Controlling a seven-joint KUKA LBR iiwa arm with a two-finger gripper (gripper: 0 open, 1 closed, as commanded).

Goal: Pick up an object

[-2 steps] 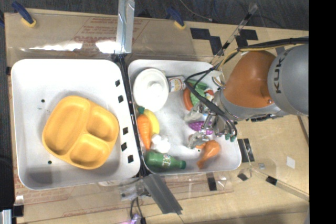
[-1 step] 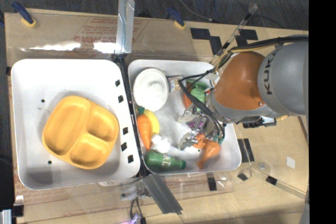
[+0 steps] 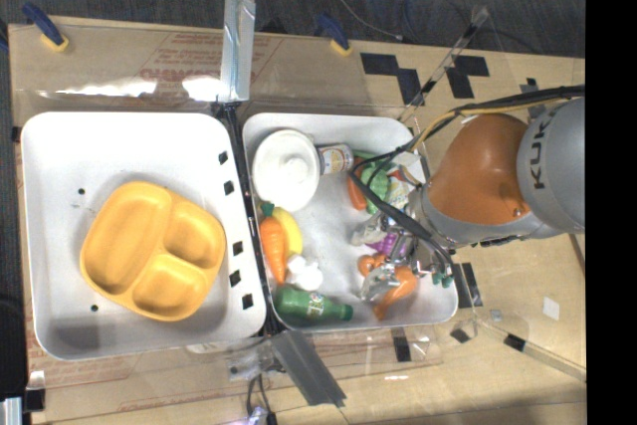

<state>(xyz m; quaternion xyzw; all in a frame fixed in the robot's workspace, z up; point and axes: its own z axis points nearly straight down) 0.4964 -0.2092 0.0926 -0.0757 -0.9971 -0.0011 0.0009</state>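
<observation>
The right bin (image 3: 328, 129) holds several small objects. A white bowl (image 3: 287, 167) lies at its far left, with a small jar (image 3: 336, 158) beside it. A carrot (image 3: 272, 249) and a yellow banana (image 3: 290, 232) lie along the left wall. Near the front wall a green bottle (image 3: 312, 307) lies on its side, and a small white object (image 3: 305, 274) sits just above it. My gripper (image 3: 386, 276) reaches down into the bin's right front part, right over an orange toy (image 3: 400, 288). A purple item (image 3: 375, 236) and a green item (image 3: 381, 182) are partly hidden by the wrist and cables.
The left bin (image 3: 50, 154) holds a yellow divided plate (image 3: 151, 249). Black cables (image 3: 393, 204) run across the right bin's right side. The arm's orange band (image 3: 476, 171) overhangs the bin's right rim. Blue clamps (image 3: 333, 32) sit on the cardboard behind the bins.
</observation>
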